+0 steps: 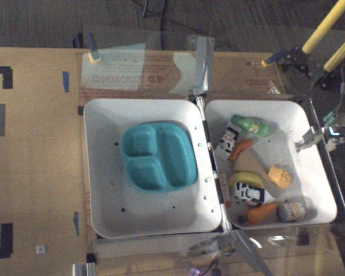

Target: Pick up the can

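The can (291, 211) is small and silvery with a pale label. It lies in the front right corner of the right bin (316, 177), touching an orange carrot (261, 213) on its left. My gripper (317, 137) shows as a grey metal piece at the right bin's right rim, with dark parts behind it at the view's edge. It sits well behind the can, about a third of the bin's depth away, and nothing is seen in it.
The right bin also holds a green bottle (251, 125), a black-and-white carton (229, 139), a second carrot (240, 149), a corn cob (280, 177), a banana (246, 180) and a cow-patterned box (250, 194). A teal divided plate (160, 156) lies in the left bin (103, 200).
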`<action>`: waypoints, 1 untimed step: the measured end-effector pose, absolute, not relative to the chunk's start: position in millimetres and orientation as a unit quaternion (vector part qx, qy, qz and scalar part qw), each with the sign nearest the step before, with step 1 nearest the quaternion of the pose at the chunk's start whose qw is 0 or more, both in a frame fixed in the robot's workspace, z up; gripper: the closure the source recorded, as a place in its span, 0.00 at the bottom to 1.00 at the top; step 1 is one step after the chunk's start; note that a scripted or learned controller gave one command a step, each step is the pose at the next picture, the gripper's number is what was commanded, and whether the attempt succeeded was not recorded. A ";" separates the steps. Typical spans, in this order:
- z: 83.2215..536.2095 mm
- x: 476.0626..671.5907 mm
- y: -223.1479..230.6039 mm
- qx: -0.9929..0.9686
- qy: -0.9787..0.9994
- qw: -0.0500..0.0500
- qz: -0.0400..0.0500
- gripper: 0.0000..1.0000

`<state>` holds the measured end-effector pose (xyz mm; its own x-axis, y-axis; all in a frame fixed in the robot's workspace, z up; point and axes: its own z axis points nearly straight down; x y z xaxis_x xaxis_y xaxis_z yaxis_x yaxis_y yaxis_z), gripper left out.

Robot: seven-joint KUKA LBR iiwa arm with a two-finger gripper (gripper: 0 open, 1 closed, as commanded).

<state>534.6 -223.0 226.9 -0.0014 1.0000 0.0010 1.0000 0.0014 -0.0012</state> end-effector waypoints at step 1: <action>99.9 540.8 -216.1 -0.724 -0.690 0.001 -0.005 0.00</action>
